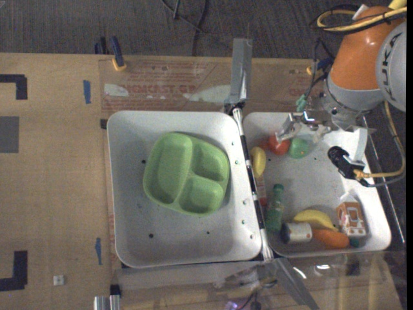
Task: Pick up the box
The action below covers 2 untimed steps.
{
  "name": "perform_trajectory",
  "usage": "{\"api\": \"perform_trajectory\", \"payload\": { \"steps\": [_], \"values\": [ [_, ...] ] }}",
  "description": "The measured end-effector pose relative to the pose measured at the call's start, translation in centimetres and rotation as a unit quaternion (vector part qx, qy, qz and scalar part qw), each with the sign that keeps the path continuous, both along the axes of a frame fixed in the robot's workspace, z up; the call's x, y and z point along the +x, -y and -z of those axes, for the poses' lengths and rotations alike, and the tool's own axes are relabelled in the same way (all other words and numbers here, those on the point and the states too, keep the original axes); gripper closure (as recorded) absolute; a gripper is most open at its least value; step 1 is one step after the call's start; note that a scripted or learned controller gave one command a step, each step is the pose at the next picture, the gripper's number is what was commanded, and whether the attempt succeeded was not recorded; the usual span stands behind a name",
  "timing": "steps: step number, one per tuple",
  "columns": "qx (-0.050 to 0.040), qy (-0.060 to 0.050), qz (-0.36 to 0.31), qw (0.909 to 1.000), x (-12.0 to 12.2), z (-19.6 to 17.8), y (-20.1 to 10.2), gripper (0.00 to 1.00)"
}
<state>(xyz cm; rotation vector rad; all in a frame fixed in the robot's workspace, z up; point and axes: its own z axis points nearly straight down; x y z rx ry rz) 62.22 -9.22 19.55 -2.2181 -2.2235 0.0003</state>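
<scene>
Dark carpet floor (77,11); cardboard-covered bench (51,173); black cables (184,2).

Item: box (351,217) | Look: small carton, white with orange and red print | Pose: lying flat, long side angled slightly | Place: near-right corner of the right bin (381,237), just beside the carrot (331,238) and banana (314,217) | State: resting free, nothing gripping it

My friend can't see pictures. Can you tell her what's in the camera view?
A grey and orange robot arm reaches in from the right, its gripper over the far end of the right bin, near a red and a green toy. The box lies at that bin's near end by a banana; the left bin holds a green divided plate.
</scene>
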Motion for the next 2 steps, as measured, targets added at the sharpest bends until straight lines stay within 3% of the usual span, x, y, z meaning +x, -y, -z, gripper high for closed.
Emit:
{"api": "perform_trajectory", "payload": {
  "steps": [1, 2],
  "values": [
    [-0.0001, 0.000, -0.022, 0.9998, -8.1, 0.8, 2.8, 0.00],
    [-0.0010, 0.002, -0.072, 0.9974, -7.3, -20.1, 1.2, 0.00]
  ]
}}
